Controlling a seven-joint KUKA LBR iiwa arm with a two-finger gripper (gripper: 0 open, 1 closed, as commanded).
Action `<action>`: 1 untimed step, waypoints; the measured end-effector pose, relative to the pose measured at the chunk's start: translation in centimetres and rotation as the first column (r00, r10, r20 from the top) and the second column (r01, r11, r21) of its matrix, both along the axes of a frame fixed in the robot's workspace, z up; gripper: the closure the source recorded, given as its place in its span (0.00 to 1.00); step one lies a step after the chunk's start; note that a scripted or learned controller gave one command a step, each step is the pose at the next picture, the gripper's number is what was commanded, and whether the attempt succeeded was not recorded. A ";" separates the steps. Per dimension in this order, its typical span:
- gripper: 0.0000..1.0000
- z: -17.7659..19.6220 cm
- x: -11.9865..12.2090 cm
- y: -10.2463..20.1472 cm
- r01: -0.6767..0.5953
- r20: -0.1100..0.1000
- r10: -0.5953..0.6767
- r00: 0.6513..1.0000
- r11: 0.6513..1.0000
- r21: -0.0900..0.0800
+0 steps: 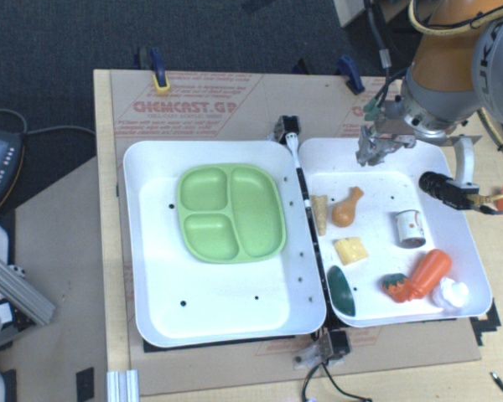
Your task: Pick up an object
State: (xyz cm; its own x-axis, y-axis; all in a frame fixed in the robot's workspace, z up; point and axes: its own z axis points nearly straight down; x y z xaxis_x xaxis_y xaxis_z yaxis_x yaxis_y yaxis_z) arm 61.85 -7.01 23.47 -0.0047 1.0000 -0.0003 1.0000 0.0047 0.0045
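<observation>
Claw (377, 151) hangs over the far edge of the right shallow white bin (377, 193), near that bin's far corner on the divider side. Can't tell from this angle whether it is released or clenched. It is apart from every item in the bin.

Pick candidates, all in the right bin:
- brown drumstick-shaped toy (346, 207): closest to the claw, in the far half, thin end pointing at the far edge.
- pale tan stick-like piece (319, 214): just beside the drumstick, against the divider edge.
- yellow cheese-like block (350, 250): mid-bin, on the near side of the drumstick, apart from it.
- dark green oval piece (341, 292): near corner on the divider side, against the wall.
- small silver metal can (411, 229): towards the outer edge, lying tilted, open end facing the near edge.
- orange plastic carrot with green top (418, 277): near the near outer corner, lying at a slant, green end towards the bin's middle.
- small white lumpy thing (453, 293): touching the carrot's thick end, in the near outer corner.

Left shallow white bin (151, 258): light green three-compartment plastic plate (231, 212) lies flat in its far half, towards the divider.

Both bins sit side by side on the brown board-topped bench (113, 141).
</observation>
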 end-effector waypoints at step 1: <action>1.00 -1.0 4.5 3.0 0.001 0.001 -0.001 1.000 1.000 -0.001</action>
State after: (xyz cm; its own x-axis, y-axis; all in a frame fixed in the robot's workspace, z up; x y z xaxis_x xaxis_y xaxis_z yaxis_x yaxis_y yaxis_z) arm 66.33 -4.01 22.44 -0.0042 1.0000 -0.0012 1.0000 0.0042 0.0056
